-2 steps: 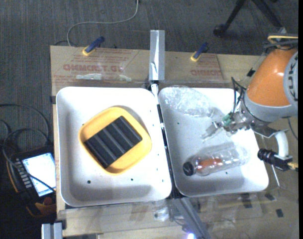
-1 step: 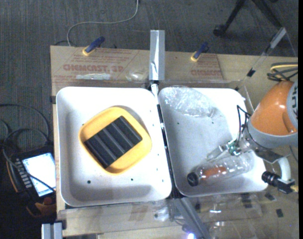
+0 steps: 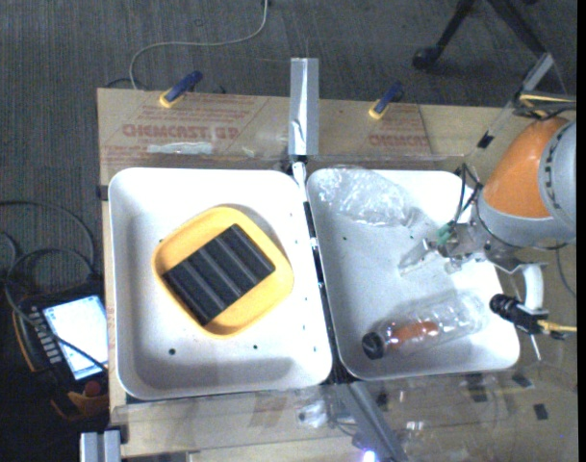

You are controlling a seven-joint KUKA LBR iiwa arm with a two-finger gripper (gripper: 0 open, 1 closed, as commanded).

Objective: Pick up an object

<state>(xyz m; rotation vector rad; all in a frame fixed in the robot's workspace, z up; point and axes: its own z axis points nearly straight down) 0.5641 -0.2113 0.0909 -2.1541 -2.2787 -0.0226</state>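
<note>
A yellow pad with a black ribbed top [image 3: 225, 269] lies in the middle of the left bin [image 3: 124, 287]. In the right bin [image 3: 365, 287], a clear plastic bottle with a black cap and brownish contents [image 3: 422, 327] lies on its side near the front wall. A crumpled clear plastic bag [image 3: 368, 196] sits at the bin's back. My gripper [image 3: 429, 250] hangs low over the right half of the right bin, between the bag and the bottle and apart from the bottle. It is small and partly glary here. The orange band of the arm [image 3: 525, 176] is above the bin's right wall.
A metal post [image 3: 303, 104] stands at the back between the bins. Two blue and yellow clamps [image 3: 180, 88] [image 3: 385, 99] hold the board behind them. A small screen with cables [image 3: 71, 330] lies on the floor to the left.
</note>
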